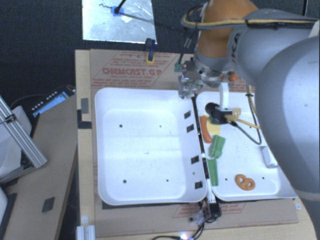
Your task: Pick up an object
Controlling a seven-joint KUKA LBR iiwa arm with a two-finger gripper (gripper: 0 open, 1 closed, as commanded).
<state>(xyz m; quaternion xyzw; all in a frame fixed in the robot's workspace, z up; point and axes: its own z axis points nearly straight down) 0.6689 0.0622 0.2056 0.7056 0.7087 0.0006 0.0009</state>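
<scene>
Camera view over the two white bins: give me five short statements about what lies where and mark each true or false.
1. The small brown pretzel-shaped piece lies in the right shallow white bin. True.
2. The long green flat strip lies in the middle of the left shallow white bin. False: it lies in the right bin, close along the divide between the bins.
3. The two-finger gripper is near the far end of the divide between the bins. True.
4. The orange sausage-shaped piece sits at the near edge of the right bin. False: it lies in the far half, above the green pieces.
5. The pretzel-shaped piece touches the green strip. False: white bin floor shows between them.
</scene>
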